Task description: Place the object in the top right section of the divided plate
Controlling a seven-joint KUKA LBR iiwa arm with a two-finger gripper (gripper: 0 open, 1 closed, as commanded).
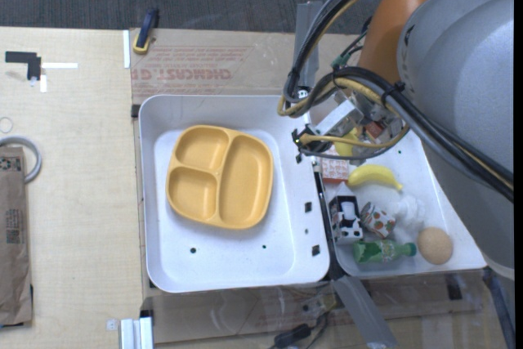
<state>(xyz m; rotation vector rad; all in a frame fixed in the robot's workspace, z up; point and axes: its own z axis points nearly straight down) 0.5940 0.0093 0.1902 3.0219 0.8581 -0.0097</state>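
Observation:
A yellow divided plate (219,216) lies in the left white bin (237,266), with two small sections on its left and one long section on its right; nothing lies in them. My gripper (333,136) hangs over the top left corner of the right bin (466,257), wrapped in cables, just above a red and white packet (333,168). A yellow banana (374,176) lies right below it. I see nothing held between its fingers.
The right bin also holds a brown egg (435,245), a green bottle (382,251), a black and white toy (347,219) and a white lump (402,209). The big grey arm covers the bin's right side. A blue and yellow tool (146,30) lies on the cardboard behind the bins.

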